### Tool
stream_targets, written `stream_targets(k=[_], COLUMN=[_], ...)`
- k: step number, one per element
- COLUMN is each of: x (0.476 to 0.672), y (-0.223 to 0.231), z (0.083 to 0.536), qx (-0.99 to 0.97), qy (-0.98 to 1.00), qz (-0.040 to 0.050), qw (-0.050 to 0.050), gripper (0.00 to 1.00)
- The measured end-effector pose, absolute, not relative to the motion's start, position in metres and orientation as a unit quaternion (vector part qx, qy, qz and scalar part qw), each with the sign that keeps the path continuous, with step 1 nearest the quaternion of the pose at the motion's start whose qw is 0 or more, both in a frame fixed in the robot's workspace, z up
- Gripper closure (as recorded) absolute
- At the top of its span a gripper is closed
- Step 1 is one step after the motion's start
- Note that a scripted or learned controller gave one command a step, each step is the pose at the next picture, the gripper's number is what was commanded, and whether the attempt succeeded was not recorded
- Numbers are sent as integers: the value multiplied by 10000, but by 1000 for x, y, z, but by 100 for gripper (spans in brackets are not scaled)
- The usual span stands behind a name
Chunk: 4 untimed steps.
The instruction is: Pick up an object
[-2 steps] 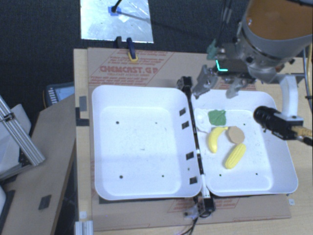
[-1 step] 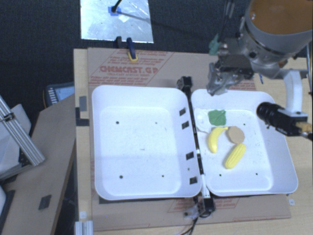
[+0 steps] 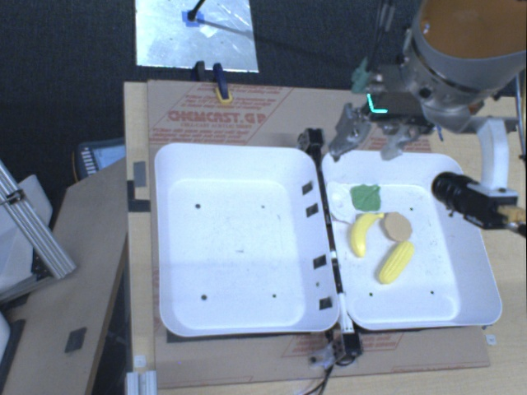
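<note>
From the overhead camera you see the gripper (image 3: pixel 368 141) hanging above the far edge of the right bin (image 3: pixel 469 295), its two fingers spread apart with nothing between them, the arm's orange band (image 3: pixel 469 11) at the top right. Look into that bin and you find the objects well below the claw: a green leafy piece (image 3: pixel 366 196) nearest it, a yellow banana (image 3: pixel 361 233) just beside a round tan piece (image 3: pixel 398 227), and a yellow corn cob (image 3: pixel 396 262) in front of them. The left bin (image 3: pixel 177 303) sits alongside on the cardboard sheet (image 3: pixel 216 113).
</note>
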<state>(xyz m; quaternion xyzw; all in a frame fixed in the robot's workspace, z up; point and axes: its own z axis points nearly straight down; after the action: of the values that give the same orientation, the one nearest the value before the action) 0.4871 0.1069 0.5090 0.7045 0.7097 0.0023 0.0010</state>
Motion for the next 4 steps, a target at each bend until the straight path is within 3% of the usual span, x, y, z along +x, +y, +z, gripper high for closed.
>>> stream_targets(k=[1,2,3,4], x=[485,488,486,487], y=[102,102,166,198], z=[345,365,383,437], qx=[7071,7058,7035,7043], qy=[7071,7084,7107,7099], qz=[-65,20,23,40], qw=[-39,10,2,9], gripper=[0,100,100,100])
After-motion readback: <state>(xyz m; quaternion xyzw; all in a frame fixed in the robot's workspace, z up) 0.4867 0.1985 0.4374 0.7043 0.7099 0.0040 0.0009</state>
